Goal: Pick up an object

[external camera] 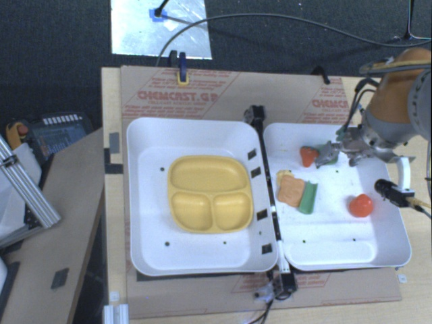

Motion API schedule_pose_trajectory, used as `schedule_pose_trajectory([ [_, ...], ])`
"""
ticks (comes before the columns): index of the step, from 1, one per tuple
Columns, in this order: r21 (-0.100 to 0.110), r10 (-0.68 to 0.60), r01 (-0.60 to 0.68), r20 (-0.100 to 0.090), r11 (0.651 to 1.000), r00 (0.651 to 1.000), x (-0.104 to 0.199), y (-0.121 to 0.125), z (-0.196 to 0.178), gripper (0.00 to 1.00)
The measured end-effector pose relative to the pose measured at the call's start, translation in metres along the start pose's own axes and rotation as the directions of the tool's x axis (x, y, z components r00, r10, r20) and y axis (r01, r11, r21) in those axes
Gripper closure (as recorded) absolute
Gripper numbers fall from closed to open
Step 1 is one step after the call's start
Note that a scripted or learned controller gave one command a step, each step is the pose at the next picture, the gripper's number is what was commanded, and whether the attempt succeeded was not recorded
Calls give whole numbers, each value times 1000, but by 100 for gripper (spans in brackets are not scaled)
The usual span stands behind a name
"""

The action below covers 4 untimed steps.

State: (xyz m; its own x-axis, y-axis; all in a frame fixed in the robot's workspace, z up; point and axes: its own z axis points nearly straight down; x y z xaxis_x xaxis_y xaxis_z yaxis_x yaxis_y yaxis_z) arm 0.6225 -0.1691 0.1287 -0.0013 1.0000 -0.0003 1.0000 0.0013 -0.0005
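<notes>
White plastic made up both bins: the left bin [145, 201] held a yellow divided plate [208, 193] lying flat near its middle, and the right bin [337, 248] held the loose pieces the task could draw on. In the camera view, the arm [398, 96] reached in from the right, its orange band above the wrist over the far right corner of the right bin. The gripper [329, 154] sat low at the far side of that bin, just beside a small orange-red piece [308, 156], apparently touching it or nearly so. Whether that piece lay between the fingers or merely next to them could not be made out, since the metal parts blurred together there, and the pincer's state could not be told either.

Nearer the bin's middle, an orange block [291, 190] and a green block [308, 198] lay side by side and touching, close to the wall shared with the left bin. A red ball [360, 205] rested well apart from them toward the right wall, near a black fitting [391, 192] on the arm.

Judging from this, the pick looked unfinished: every piece seemed to rest on the bin floor, and nothing was seen lifted. The approach to the orange-red piece seemed done; the grasp, if any, and the lift remained.
</notes>
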Motion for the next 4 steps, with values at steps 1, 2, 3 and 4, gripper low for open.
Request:
schedule_pose_trajectory([
  [1,-5,-2,2,2,1000,1000,0,2,-14,100],
  [2,-8,-4,4,2,1000,1000,4,12,-63,100],
  [3,-5,-3,3,1,1000,1000,3,13,-76,100],
  [4,-3,-6,6,-1,1000,1000,47,14,-83,100],
])
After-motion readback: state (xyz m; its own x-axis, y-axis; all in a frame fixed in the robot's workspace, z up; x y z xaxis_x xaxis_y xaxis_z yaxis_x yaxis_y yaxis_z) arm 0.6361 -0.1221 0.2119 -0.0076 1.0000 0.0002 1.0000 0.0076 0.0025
